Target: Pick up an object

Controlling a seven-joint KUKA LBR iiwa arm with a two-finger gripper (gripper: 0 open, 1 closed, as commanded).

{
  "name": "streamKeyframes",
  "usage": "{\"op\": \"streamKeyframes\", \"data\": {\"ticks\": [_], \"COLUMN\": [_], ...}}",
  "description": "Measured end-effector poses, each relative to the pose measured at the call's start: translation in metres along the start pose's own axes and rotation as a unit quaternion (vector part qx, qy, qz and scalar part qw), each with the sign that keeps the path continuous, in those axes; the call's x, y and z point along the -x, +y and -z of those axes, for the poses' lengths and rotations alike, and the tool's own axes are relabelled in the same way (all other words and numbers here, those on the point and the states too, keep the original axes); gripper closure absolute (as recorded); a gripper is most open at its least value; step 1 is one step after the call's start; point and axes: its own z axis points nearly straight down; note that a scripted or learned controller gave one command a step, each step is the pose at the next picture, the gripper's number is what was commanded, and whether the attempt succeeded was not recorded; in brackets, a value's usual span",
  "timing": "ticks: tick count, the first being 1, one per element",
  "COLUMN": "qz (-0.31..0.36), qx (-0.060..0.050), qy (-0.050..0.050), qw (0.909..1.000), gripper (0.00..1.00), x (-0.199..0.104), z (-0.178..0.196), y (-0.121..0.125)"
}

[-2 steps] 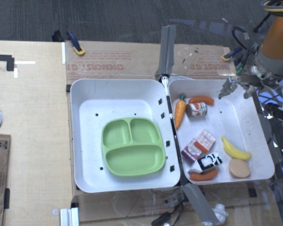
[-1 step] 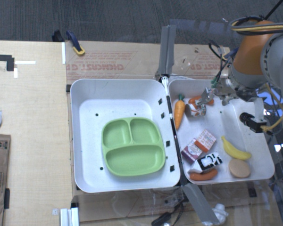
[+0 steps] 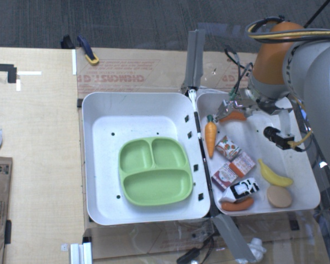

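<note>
Carrot (image 3: pixel 210 138) lies against bin wall (image 3: pixel 199 147); gripper (image 3: pixel 234 108) above an orange item (image 3: pixel 235 116), grip state indeterminate. Risk: wall blocks a clean grasp.

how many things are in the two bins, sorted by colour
Green: 1, divided plate
Orange or red-orange: 3, carrot, sausage-like piece, piece under the gripper
Yellow: 1, banana
Tan: 1, round piece
Red and white: 3, small cartons
Black and white: 1, small packet
Total: 10
</note>
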Motion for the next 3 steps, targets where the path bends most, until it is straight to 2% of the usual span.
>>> {"op": "streamKeyframes", "data": {"ticks": [1,2,3], "qz": [0.0,0.008,0.007], "qx": [0.001,-0.009,-0.01], "qy": [-0.001,0.004,0.004], "qw": [1.0,0.9999,0.9999], "gripper": [1.0,1.0,0.0], "x": [0.001,-0.057,-0.057], "z": [0.011,0.091,0.089], "y": [0.001,0.01,0.009]}}
